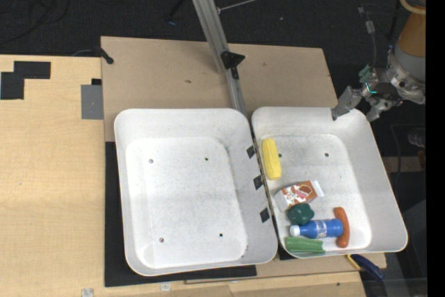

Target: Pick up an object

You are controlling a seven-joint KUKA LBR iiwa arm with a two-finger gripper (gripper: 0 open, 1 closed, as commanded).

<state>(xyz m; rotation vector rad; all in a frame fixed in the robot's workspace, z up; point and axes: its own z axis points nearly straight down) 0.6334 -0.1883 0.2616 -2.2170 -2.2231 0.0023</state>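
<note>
The right bin (361,149) holds several small objects. A yellow corn cob (270,157) lies against its left wall. Nearer the front sit a brown-and-white packet (300,192), a dark green lump (301,213), a blue bottle (320,228), an orange sausage (341,227) and a green pod (304,245). My gripper (360,106) hangs above the bin's far right corner, well away from all of them. Its fingers are spread apart and nothing is between them.
The left bin (182,188) stands beside the right one, sharing a middle edge with black clips. A slanted aluminium bar (211,26) rises behind the bins. A wooden board lies under both, with a light bench surface at left.
</note>
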